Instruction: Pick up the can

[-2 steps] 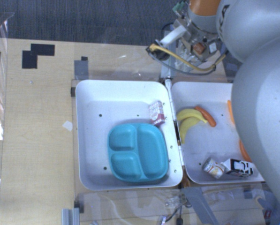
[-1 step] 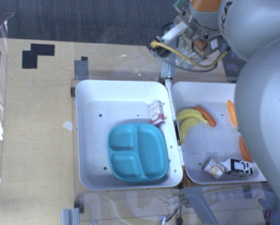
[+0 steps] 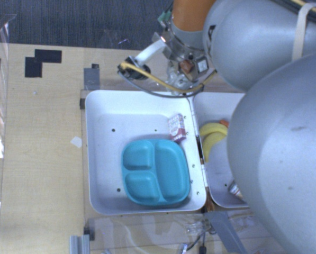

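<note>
jaws' state unclear; left bin (image 3: 97,157) with blue tray (image 3: 155,171) and can (image 3: 177,128)

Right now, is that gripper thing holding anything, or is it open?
Gripper: cannot be told; it sits above the far rim of the left bin, away from the can.

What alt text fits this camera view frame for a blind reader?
The grey arm's tool hangs above the far rim of the left bin, which holds a blue divided tray and a small red-and-white can; yellow items lie in the right bin.
</note>
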### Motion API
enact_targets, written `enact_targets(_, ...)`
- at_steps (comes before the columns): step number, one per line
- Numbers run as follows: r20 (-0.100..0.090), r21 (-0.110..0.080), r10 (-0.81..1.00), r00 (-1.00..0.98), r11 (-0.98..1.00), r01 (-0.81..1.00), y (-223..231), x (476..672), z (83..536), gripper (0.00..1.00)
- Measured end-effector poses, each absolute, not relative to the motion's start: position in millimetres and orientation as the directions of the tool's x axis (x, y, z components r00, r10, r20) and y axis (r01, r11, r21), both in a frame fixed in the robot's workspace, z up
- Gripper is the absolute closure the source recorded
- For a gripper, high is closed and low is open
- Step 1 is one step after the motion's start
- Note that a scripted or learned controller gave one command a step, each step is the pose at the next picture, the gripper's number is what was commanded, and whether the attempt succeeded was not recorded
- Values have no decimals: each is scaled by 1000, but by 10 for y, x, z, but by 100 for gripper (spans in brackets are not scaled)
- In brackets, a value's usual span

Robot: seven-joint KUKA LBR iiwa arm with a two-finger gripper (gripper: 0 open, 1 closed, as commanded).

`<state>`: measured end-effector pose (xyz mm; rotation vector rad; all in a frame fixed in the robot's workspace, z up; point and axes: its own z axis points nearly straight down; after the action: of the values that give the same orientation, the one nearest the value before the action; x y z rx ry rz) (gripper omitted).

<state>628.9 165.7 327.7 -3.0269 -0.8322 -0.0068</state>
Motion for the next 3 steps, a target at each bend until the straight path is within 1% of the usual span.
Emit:
enact_targets(1,6,0,471,882,-882,471,1816,6421,3439,100)
enact_targets(2,5,-2,201,980,-980,201,2340,6276,3028,100)
enact_targets(3,2,-2,199,980,-980,199,2267,6050,2284,100)
